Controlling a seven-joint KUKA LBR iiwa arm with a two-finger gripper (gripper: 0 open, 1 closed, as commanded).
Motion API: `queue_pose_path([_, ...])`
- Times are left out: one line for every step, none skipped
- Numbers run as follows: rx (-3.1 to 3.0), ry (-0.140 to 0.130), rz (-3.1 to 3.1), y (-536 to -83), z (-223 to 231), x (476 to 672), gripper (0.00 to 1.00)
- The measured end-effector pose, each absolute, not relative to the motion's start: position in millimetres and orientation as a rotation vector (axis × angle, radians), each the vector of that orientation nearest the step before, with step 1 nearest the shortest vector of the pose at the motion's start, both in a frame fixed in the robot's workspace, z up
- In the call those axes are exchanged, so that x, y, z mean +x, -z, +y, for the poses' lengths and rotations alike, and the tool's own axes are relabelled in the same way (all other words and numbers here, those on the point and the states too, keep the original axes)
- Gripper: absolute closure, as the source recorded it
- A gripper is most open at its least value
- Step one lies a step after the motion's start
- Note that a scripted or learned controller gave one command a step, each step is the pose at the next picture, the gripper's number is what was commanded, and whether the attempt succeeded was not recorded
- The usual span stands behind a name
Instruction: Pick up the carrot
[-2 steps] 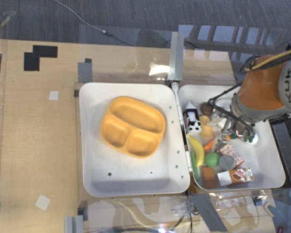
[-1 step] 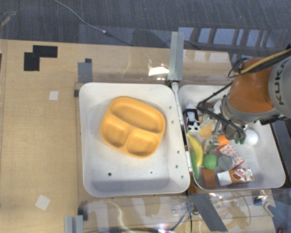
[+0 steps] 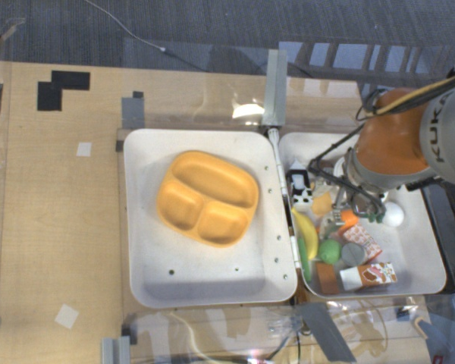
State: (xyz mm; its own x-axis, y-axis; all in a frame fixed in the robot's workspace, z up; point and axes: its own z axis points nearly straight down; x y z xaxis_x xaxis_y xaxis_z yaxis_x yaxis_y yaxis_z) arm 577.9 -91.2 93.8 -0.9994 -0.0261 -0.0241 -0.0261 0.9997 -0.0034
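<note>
Reaching down into the right shallow white bin, we judge this to be the approach-and-grasp step: our two-finger gripper sits low among the clutter, right against the small orange plastic carrot. Whether the carrot is actually caught, and how the claw stands, we cannot tell, since the grey arm with its orange band covers much of it. The next move, as we judge it, calls for a sure closing on the carrot and a straight lift.

Crowding is the trouble. A yellow plastic banana and a green round toy lie just beside, a white ball is near, and a small red-and-white carton lies lower down. The left white bin holds an orange three-compartment plate, well apart.
</note>
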Motion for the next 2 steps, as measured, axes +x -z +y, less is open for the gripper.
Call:
queue_pose_path([-0.021, 0.001, 3.116, -94, -100, 568.9, 0.0])
queue_pose_path([-0.029, 0.004, 3.1, -109, -99, 573.9, 1.0])
